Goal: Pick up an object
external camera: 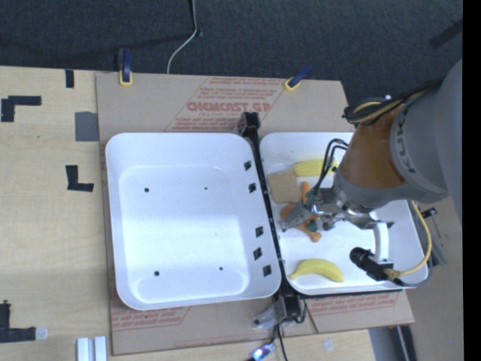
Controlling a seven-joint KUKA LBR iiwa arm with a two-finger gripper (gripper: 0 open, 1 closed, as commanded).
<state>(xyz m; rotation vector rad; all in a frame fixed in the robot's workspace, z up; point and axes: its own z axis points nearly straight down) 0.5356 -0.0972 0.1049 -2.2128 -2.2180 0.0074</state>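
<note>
bench (45, 224) (cardboard sheet (225, 104), two bins (120, 201))

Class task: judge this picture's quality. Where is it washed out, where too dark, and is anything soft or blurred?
Camera view: the white bins glare, losing surface detail; the top background is dark; the arm looks soft, and the small items near the gripper are hard to tell apart.

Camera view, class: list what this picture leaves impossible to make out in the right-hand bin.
- The tool: its fingers are too small and blurred to tell their state.
- The orange item under the tool: partly covered, identity unclear.
- The tan flat piece: blurred, material unclear.
- The right white plastic bin: its far side hidden by the grey arm.
</note>
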